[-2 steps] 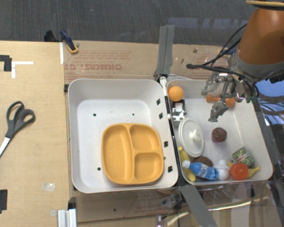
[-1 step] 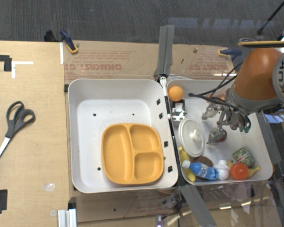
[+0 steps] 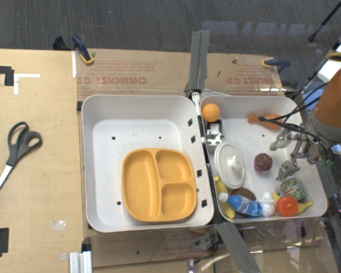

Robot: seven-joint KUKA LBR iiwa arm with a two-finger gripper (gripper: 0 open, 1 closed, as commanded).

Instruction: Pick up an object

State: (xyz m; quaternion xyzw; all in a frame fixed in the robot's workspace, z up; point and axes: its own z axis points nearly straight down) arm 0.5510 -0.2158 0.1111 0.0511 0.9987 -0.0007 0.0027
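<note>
Low — hand (image 3: 288, 162) over right bin (image 3: 238, 102)

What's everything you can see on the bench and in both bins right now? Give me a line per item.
divided tray: 1, yellow-orange, left bin.
left bin: 1, white, centre of bench.
right bin: 1, white, beside the left bin.
ball: 1, orange, far left corner of right bin.
lid-like dish: 1, white, left side of right bin.
round object: 1, dark maroon, middle of right bin.
bottle: 1, blue, near edge of right bin.
red object: 1, red-orange, near right corner.
carrot-like object: 1, orange, far side of right bin.
scissors: 1, black-handled, bench at left.
gripper: 1, grey metal, above right bin's right side.
</note>
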